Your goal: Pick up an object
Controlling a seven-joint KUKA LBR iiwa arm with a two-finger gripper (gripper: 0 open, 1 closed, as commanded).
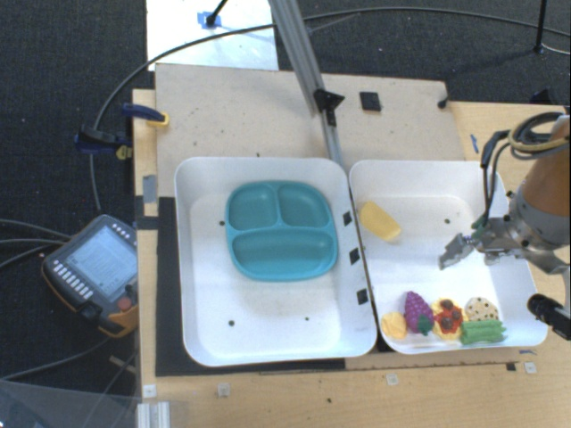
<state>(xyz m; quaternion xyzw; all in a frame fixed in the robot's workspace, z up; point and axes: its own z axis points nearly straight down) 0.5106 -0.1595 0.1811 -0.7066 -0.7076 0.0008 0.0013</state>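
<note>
Grey arm (540, 230) with orange band, dark looping cables, metal claw (457, 251).

A pale wooden bench (268, 114) is sitting on dark carpeted floor (62, 52), black cables (98, 123) are trailing across it, and what looks like a handheld control pendant (94, 270) is lying at the left.
</note>
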